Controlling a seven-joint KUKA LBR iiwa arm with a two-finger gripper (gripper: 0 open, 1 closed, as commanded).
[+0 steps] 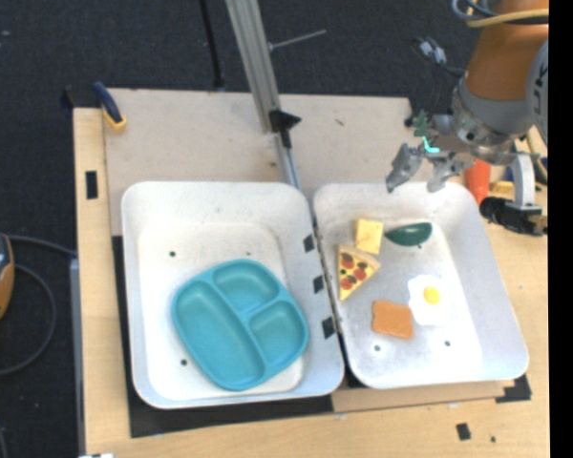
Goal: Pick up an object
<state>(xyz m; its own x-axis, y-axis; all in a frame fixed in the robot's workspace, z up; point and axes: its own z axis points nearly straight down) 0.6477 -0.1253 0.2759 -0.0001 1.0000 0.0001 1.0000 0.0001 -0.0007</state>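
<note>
Item: right bin (497,294), lower right of the frame, on your table; it holds a cheese block (368,234), green piece (408,234), pizza slice (354,270), fried egg (428,300) and orange toast (392,320). End effector (419,171): upper right, above the bin's far rim, fingers spread, carrying nothing. Nearest candidates, the green piece and the cheese block, lie just below it in frame, toward you.

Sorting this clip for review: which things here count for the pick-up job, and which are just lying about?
For the job:
- end effector, above the right bin's far edge
- cheese block
- pizza slice
- dark green piece
- fried egg
- orange slab
- right bin, which holds them

Lying about:
- blue divided plate in the left bin
- aluminium post
</note>
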